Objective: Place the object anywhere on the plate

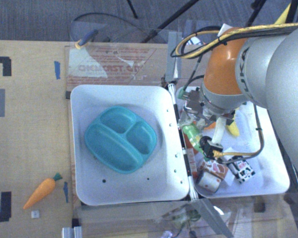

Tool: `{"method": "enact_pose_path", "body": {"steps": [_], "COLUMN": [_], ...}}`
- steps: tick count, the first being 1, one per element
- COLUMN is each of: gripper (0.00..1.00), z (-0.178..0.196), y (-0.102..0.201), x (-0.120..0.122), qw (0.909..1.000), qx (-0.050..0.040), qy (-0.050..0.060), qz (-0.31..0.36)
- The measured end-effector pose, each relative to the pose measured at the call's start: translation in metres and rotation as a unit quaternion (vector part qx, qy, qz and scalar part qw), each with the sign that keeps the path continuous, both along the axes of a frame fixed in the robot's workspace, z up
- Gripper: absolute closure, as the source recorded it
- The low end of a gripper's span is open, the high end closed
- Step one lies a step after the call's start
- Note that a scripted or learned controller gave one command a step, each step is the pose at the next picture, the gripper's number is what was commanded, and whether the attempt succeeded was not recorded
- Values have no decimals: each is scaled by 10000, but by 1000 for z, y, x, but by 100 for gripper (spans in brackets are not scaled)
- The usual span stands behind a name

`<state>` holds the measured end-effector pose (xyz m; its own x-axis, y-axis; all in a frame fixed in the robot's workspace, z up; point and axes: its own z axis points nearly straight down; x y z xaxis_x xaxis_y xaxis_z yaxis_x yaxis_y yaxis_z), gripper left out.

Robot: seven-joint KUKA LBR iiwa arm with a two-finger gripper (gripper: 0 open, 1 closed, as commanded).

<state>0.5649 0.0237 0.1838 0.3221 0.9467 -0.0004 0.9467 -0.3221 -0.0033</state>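
Observation:
A teal divided plate (pixel 121 139) lies in the left white bin (pixel 87 182), with nothing on it. My gripper (pixel 201 117) hangs low over the left part of the right bin (pixel 273 175), under the orange band of the arm. It sits just above a green object (pixel 191 132) among a cluster of small items. The arm's wrist hides much of the gripper and whatever lies right below it.
The right bin holds several small items: a yellow piece (pixel 232 128), a black-and-white carton (pixel 244 171), a brown-and-white cup (pixel 211 176). A toy carrot (pixel 39 192) lies on the bench left of the bins. Cables loop near the wrist.

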Motion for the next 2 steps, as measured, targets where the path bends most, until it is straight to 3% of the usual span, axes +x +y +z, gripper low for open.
{"method": "enact_pose_path", "body": {"steps": [1,2], "gripper": [100,100], "z": [63,82], "y": [73,154], "x": [-15,-35], "qw": [9995,9945], "qx": [-5,-2], "qy": [-11,-21], "qz": [-325,1044]}}
